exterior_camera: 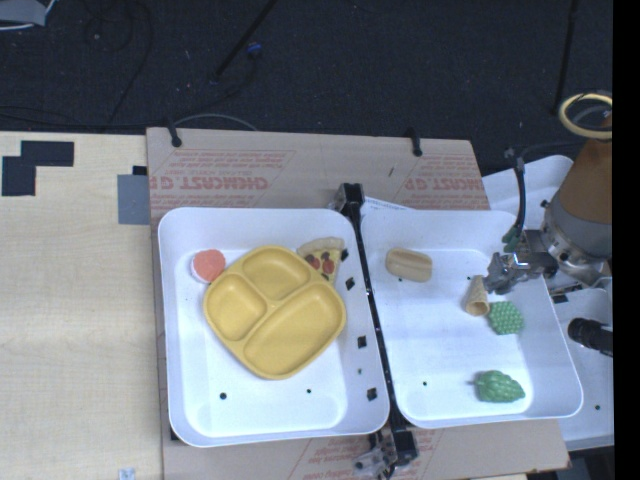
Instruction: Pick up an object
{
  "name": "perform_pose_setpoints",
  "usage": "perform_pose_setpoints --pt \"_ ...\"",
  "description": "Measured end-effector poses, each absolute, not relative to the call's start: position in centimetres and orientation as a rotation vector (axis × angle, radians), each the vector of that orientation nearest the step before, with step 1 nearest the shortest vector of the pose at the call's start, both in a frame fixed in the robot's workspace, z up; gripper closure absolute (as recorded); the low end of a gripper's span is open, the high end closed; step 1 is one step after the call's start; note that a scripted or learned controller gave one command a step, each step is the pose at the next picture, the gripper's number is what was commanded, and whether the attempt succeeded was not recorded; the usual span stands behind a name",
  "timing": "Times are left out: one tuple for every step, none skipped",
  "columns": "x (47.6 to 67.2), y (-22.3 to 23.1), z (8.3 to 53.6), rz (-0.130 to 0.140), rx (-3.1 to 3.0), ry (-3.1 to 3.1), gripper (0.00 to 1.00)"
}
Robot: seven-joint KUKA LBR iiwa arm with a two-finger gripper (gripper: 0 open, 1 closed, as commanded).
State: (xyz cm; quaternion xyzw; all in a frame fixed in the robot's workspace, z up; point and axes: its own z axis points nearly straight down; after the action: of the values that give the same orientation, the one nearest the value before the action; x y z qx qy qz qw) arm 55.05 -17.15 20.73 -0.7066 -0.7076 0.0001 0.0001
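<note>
Lower the gripper (pixel 503 271), jaws' state impossible to tell, squarely over the small tan cone (pixel 476 296), clear of the light-green bumpy ball (pixel 506 318).

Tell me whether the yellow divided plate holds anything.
Empty: all three compartments of the yellow plate show bare yellow; the pizza slice and pink disc lie beside it.
</note>
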Motion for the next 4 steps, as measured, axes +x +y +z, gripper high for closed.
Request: perform_pose_setpoints --pt "55.1 -12.1 21.7 -0.001 -2.213 -2.224 1.00" --pt "53.4 -7.3 22.0 0.001 -2.213 -2.222 1.00" --pt "52.0 -2.8 21.8 0.003 -2.213 -2.222 1.00" --pt "52.5 2.5 22.4 0.002 -2.213 -2.225 1.00"
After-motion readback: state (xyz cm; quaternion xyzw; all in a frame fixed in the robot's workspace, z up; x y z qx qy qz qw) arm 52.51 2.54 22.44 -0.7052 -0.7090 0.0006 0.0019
